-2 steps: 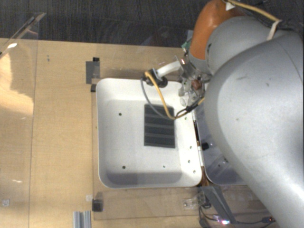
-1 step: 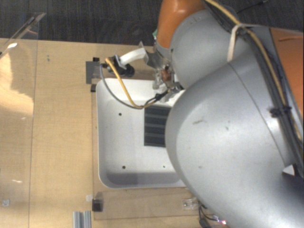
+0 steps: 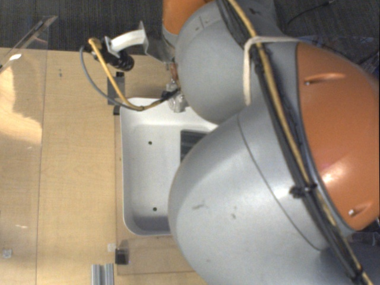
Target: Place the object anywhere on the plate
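The arm point(image 3: 261, 159) crosses close under the camera and covers most of the bench, so the gripper's jaws cannot be made out; whether they stand wide, narrow or closed on something, I cannot tell. For the same reason the object to be moved and the plate cannot be located from here; they may lie under the arm's bulk, though that is only a guess.

Out from the arm, a slice of a white bin point(image 3: 142, 177) shows at its left, its floor bare there, its rounded near corner toward the bottom. A cable point(image 3: 110, 70) loops from the arm's upper part across the bin's far edge, slack enough, it seems, to let the joints turn. Beyond lies the wooden bench point(image 3: 59, 159). How far the task stands cannot be judged from this angle.
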Action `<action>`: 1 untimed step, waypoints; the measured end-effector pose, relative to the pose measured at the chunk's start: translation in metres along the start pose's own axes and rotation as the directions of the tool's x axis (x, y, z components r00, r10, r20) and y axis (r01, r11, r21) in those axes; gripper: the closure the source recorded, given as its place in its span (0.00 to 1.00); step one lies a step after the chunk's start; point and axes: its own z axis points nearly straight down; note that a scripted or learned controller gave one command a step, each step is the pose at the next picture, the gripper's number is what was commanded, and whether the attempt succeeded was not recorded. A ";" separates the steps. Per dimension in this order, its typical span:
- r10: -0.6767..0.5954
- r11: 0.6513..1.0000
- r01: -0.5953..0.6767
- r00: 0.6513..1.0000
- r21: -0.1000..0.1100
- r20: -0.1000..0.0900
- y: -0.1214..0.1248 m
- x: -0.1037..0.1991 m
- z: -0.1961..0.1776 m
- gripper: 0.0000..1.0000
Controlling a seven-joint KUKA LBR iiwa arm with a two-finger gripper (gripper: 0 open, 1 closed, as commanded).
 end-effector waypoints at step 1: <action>-0.041 0.999 0.041 0.999 -0.001 -0.001 0.003 0.018 -0.096 1.00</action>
